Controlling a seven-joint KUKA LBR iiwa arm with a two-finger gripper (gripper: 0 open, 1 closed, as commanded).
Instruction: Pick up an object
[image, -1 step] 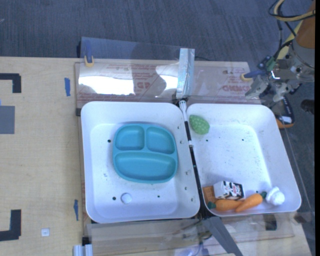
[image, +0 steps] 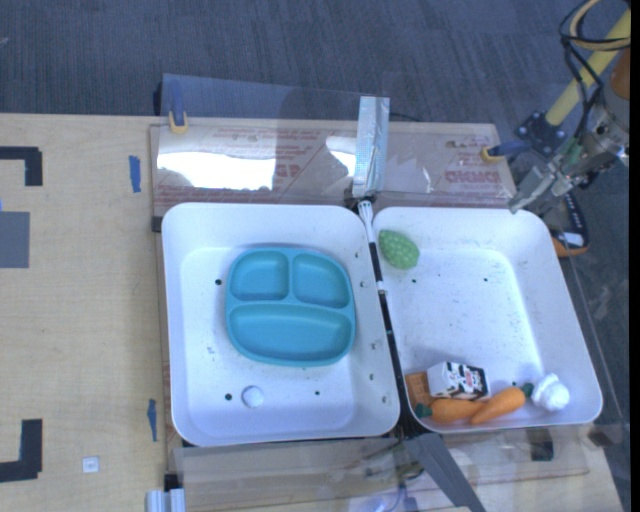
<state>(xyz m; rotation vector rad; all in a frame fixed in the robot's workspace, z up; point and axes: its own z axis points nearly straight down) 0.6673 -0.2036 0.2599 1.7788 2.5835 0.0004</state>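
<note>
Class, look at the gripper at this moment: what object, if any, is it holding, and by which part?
Nothing is seen held. The gripper is by the right bin's far right corner, apart from the green object and the carrot; its finger state cannot be told.

Two shallow white plastic bins sit side by side on the bench, touching along a middle seam. The left bin (image: 190, 250) holds a teal three-compartment plastic plate (image: 291, 306) near its centre, with a small white round disc (image: 252, 397) at the near edge. In the right bin (image: 500, 255), a green bumpy ball (image: 398, 249) lies at the far left corner. Along the near wall, left to right — a black-and-white carton (image: 458, 380), an orange toy carrot (image: 480, 406) just before it, and a white round-headed piece (image: 549, 393).
</note>
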